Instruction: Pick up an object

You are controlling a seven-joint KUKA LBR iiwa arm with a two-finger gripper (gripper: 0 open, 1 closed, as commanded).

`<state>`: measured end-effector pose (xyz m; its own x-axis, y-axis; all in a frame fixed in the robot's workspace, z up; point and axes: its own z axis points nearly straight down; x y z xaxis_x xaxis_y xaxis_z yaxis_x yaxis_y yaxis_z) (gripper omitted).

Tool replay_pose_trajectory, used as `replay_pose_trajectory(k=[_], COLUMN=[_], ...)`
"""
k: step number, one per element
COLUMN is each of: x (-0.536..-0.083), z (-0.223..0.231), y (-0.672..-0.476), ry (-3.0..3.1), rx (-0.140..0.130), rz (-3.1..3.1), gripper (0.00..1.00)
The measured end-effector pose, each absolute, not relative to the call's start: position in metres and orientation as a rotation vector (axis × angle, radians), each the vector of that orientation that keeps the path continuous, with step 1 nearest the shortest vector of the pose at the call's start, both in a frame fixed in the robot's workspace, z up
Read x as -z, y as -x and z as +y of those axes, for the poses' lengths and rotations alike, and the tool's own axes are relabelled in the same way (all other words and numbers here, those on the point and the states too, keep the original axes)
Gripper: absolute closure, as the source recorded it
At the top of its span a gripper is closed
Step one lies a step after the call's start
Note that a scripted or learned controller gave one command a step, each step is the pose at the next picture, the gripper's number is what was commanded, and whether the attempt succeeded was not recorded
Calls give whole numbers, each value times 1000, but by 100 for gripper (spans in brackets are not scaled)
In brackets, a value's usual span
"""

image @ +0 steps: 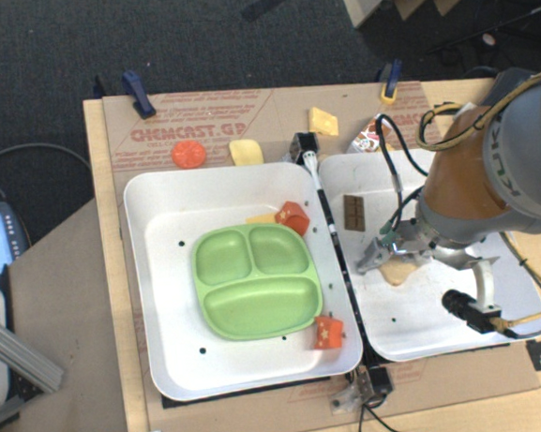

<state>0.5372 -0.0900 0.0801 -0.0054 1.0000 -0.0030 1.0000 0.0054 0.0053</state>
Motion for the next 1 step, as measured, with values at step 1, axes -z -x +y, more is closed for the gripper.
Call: replay_pose_trajectory(k=[1], x=[-100], z=[-94], y=[-539], ry=[-2213], rx=[-11], rz=[2210], gripper=[100])
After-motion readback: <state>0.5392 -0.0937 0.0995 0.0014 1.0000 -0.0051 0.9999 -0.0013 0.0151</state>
